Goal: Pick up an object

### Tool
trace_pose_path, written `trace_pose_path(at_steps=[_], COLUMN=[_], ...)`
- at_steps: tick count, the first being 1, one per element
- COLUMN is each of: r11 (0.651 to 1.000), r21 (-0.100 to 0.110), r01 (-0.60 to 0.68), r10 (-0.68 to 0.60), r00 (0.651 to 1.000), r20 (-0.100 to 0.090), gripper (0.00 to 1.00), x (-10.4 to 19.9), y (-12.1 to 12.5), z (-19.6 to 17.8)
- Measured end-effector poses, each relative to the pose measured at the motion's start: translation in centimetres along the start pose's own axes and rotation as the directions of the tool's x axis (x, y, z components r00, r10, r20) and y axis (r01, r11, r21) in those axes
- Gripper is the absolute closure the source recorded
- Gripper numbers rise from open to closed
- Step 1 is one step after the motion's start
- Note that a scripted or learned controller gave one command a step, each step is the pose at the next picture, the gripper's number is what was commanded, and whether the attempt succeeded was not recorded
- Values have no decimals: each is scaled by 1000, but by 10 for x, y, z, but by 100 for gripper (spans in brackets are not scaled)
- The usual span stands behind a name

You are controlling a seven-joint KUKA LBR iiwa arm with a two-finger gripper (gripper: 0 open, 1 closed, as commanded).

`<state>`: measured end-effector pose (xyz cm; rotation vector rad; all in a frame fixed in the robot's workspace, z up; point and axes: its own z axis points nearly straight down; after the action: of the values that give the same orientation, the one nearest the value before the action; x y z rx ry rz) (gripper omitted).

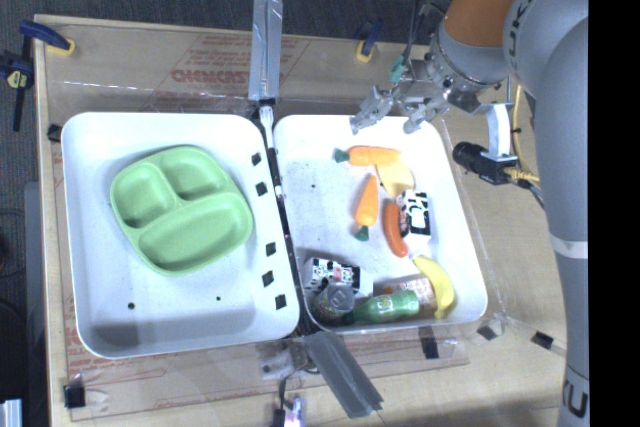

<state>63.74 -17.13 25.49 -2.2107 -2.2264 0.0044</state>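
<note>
the hand [392, 112] is hanging spread open and gripping nothing over the far rim of the right bin [462, 215], probably lining up a descent. just below it an orange carrot [372, 155] is lying loose; further in, a second carrot [367, 203], a red sausage [395, 230], a banana [437, 280] and a green bottle [388, 306] are crowding the near wall. the left bin [80, 245] is holding a green divided plate [180, 207].
</note>
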Motion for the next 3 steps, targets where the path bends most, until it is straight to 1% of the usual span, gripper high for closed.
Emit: trace_pose_path(at_steps=[1, 2, 3], r11=[980, 979, 979], r21=[9, 7, 13], r01=[200, 203, 203], r10=[-200, -203, -203], r00=[980, 979, 979], r20=[-4, -3, -6], gripper=[0, 100, 0], x=[-21, -20, -20], y=[5, 7, 5], z=[166, 156, 157])
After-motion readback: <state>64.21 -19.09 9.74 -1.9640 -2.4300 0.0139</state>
